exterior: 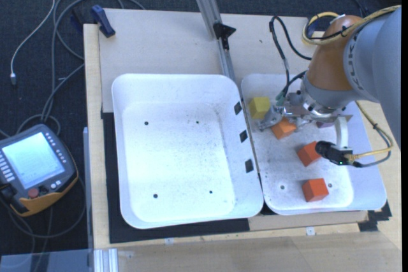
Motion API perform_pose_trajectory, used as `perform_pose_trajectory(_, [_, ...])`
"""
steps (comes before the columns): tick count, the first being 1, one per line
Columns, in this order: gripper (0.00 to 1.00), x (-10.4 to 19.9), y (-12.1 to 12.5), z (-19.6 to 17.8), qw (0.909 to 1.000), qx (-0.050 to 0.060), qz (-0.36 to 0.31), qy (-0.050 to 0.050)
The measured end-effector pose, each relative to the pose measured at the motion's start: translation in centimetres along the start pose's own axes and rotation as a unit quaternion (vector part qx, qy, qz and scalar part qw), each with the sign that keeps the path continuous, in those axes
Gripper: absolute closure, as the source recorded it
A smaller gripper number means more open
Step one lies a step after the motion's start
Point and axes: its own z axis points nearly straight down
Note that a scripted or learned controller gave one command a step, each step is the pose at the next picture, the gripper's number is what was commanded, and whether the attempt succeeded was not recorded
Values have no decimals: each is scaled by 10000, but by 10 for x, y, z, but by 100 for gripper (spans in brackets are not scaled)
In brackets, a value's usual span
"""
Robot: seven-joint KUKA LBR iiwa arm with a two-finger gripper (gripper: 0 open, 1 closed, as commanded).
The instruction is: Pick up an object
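Gripper (280, 116) low in right bin (363, 197), between yellow block (259, 106) and orange block (284, 130); finger state indiscernible.

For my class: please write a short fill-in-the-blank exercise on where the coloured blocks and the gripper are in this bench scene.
1. The small yellow block lies in the ____ shallow white bin as the camera sees it.
2. The gripper is just above a small block coloured ____.
3. The number of orange blocks in that bin is ____.
4. The yellow block lies near the bin's ____ wall.

Missing words: right; orange; three; left
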Motion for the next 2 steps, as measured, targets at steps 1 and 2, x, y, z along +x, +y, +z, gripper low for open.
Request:
perform_pose_trajectory(1, [100, 0, 1, -11, 10000, -14, 2, 2])
perform_pose_trajectory(2, [100, 70, 22, -105, 10000, -70, -33, 4])
